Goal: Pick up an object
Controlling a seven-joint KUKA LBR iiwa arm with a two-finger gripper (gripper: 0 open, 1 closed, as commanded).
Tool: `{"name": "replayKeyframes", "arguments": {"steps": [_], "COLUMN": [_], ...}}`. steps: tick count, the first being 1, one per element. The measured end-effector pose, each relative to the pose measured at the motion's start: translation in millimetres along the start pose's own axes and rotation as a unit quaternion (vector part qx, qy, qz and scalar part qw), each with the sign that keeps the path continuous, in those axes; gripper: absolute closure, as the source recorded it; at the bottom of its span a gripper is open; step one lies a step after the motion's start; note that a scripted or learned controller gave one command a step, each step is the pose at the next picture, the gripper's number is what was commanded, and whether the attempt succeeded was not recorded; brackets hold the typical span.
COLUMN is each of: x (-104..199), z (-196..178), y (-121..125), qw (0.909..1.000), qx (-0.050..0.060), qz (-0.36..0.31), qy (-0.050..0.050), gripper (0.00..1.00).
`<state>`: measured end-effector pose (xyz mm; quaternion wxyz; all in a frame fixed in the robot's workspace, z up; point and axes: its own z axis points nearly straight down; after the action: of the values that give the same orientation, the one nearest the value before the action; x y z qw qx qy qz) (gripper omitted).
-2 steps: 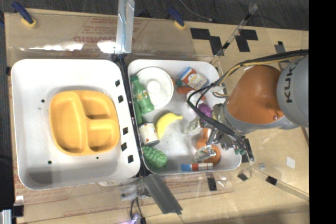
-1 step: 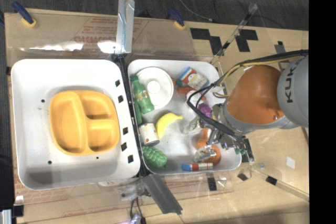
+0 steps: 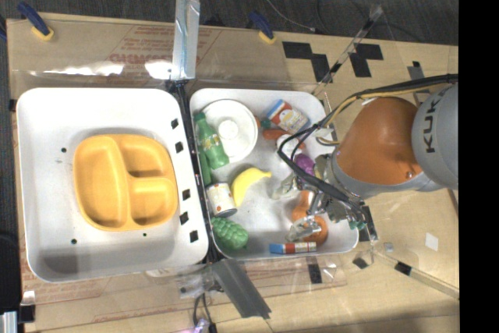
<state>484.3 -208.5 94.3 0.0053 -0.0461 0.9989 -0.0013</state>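
End effector (image 3: 310, 224) low in the right bin (image 3: 269, 101), near its lower right corner.

The arm (image 3: 382, 143) enters from the right and reaches down over an orange object (image 3: 302, 205) beside a red-and-blue marker (image 3: 293, 248) lying along the bin's near wall; whether anything is gripped, or how the end effector is set, cannot be told. The same bin holds a white bowl (image 3: 228, 129), green bottle (image 3: 209, 143), yellow banana (image 3: 248, 183), small can (image 3: 221, 200) and a green knobbly item (image 3: 229, 233). The left bin (image 3: 47, 109) carries a yellow divided tray (image 3: 125, 179).
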Motion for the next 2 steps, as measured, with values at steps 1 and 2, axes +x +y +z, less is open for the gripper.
{"name": "replayKeyframes", "arguments": {"steps": [1, 2], "x": [-0.3, -0.4], "z": [0.4, 0.2], "y": [-0.7, -0.2], "qw": [0.9999, 1.0000], "qx": [0.000, 0.000], "qz": [0.010, 0.003], "qy": [0.001, 0.001], "gripper": [0.00, 0.00]}}
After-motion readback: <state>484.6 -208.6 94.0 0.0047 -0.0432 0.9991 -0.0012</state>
